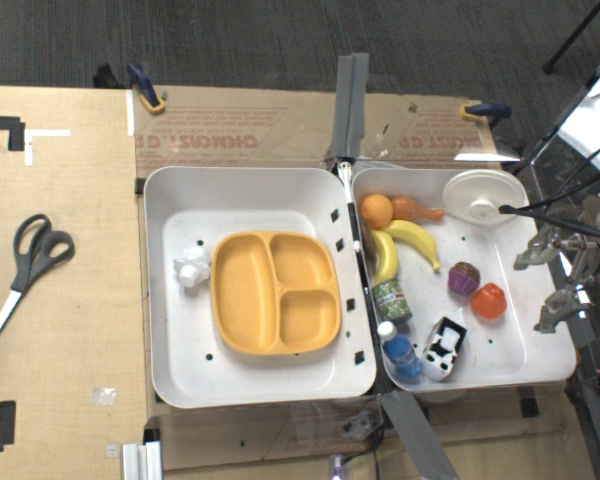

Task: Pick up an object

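Grey claw (558, 280) at the right bin's (510, 366) edge, nothing picked yet.
My fingers stand apart, gripping nothing; next I reach left, centre over the red fruit (489, 301) nearby, then descend.

scissors (28, 258) on bench left | blue clamps (145, 86) on cardboard (240, 133)

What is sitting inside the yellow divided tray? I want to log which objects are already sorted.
The yellow divided tray shows bare yellow floor in all three of its compartments. A white crumpled object lies beside its left edge, in the left bin. Whatever is beneath the tray is covered.
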Tool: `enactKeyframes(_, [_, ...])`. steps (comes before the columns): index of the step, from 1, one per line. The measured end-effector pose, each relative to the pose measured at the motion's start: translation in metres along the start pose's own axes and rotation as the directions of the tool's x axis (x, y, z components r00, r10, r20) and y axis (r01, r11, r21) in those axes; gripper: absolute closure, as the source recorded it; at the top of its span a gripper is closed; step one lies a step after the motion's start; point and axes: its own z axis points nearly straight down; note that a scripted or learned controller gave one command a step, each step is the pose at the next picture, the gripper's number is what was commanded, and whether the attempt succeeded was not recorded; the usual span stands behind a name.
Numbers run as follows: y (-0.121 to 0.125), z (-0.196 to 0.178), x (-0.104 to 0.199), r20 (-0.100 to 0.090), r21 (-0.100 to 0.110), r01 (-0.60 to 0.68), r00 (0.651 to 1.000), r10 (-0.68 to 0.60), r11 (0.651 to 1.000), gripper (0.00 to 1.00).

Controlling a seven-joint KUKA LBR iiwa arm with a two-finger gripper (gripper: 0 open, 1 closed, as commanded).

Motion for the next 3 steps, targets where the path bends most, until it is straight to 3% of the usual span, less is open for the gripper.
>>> enactKeyframes(1, [0.0272,0.1407,-0.0161,-0.001,-0.001,0.083,0.997,-0.083,0.997,0.00])
enactKeyframes(2, [0.0278,0.1309,-0.0183,0.004,0.002,0.087,0.996,-0.087,0.996,1.00])
enactKeyframes(3, [0.0281,0.1310,-0.0182,0.004,0.001,0.087,0.996,-0.087,0.996,0.00])
